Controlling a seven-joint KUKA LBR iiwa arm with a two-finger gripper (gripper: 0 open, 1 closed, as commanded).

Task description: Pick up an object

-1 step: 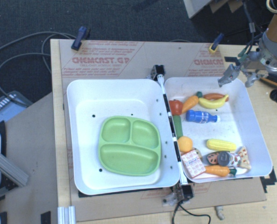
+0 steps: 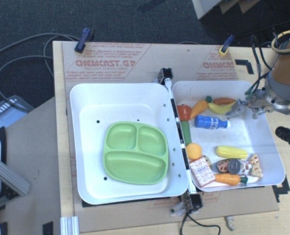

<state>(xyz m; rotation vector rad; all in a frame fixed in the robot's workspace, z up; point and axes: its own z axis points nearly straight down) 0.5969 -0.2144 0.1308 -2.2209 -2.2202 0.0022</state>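
While the arm [image 2: 281,77] reaches in from the right edge of the frame, its tool [image 2: 246,106] hangs over the upper right part of the right bin [image 2: 272,146]; tool state (released/clenched) cannot be read at this res., and nothing is seen between its tips. Right bin contents: banana [image 2: 222,107] and carrot [image 2: 199,107] at upper centre, just left of the tool; red item [image 2: 184,112] at upper left; blue bottle [image 2: 211,123] below those; green stick [image 2: 186,132] along the left wall; orange ball [image 2: 194,151] mid-left; corn cob [image 2: 232,152] centre; small box [image 2: 201,171], 2nd carrot [image 2: 228,179] and pizza slice [image 2: 255,164] along the bottom. Left bin [image 2: 86,102], centre-left of the frame, carries a green divided plate [image 2: 136,153]. Both bins sit on the counter [image 2: 110,58].
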